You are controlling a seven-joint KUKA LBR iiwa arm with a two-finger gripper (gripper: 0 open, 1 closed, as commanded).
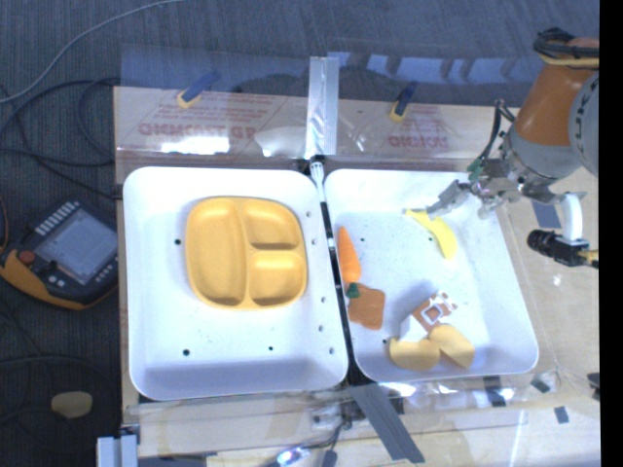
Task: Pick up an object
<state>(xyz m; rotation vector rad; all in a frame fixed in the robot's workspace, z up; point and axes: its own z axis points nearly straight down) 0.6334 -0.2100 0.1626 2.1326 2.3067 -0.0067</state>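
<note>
Two shallow white bins sit side by side on the surface. On the floor at far left we see a handheld pendant (60,256) with a screen. The left bin (146,290) holds a yellow divided tray (246,252), lying flat near its middle. In the right bin (506,300) we find a carrot (348,258) along the left wall, with an orange slab-like piece (367,307) just below it. Near the front edge lie two pale yellow chunks (433,350), touching a small brown and white item (434,309). A banana (436,230) lies towards the back of this bin. The gripper (450,200) hangs just above and beside the banana's upper end; whether its fingers are spread or closed we cannot tell. Nothing shows between them.
</note>
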